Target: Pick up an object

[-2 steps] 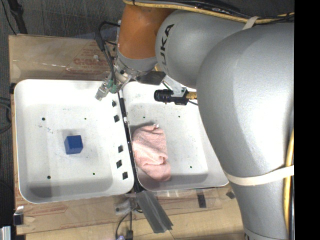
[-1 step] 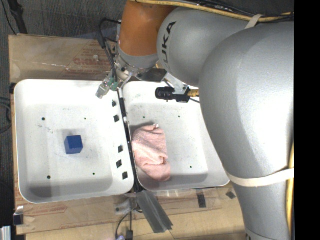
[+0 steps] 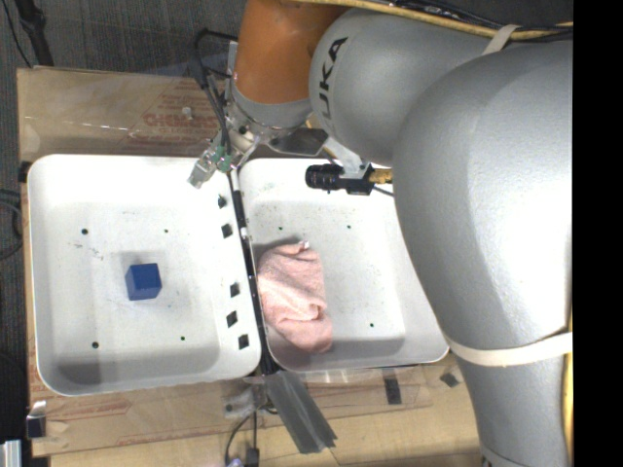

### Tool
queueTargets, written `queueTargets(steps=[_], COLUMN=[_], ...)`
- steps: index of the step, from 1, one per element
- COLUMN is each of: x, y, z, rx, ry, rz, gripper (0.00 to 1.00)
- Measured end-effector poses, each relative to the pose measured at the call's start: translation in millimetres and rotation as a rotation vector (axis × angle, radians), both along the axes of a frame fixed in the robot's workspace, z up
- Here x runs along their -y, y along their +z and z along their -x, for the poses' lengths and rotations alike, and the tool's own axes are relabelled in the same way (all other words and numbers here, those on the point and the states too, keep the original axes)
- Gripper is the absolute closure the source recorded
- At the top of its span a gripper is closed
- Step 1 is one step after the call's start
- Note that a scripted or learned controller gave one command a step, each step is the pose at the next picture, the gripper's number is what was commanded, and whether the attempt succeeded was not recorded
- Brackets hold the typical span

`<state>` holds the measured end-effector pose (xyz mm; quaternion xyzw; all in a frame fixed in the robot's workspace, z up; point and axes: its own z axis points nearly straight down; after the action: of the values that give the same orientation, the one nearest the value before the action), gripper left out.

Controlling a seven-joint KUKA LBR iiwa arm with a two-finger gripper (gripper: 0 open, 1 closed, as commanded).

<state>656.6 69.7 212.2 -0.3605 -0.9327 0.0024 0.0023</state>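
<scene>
1. while the gripper (image 3: 206, 168) hangs over the far rim where the two bins meet, nothing is held; whether its fingers are spread or pressed together, i cannot tell. the blue cube (image 3: 143, 281) sits alone in the left bin (image 3: 58, 178), the pink cloth (image 3: 292, 297) bunched at the right bin's (image 3: 375, 227) left wall. a clean try probably means centring over the cube before descending.
2. the arm's bulk covers the right bin's right side, and the gripper tip is small and blurred.
</scene>
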Motion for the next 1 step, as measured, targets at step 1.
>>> queueTargets(steps=[1], x=[0.0], y=[-0.1], z=[0.0], rx=[0.000], ry=[0.000], rz=[0.000], gripper=[0.00])
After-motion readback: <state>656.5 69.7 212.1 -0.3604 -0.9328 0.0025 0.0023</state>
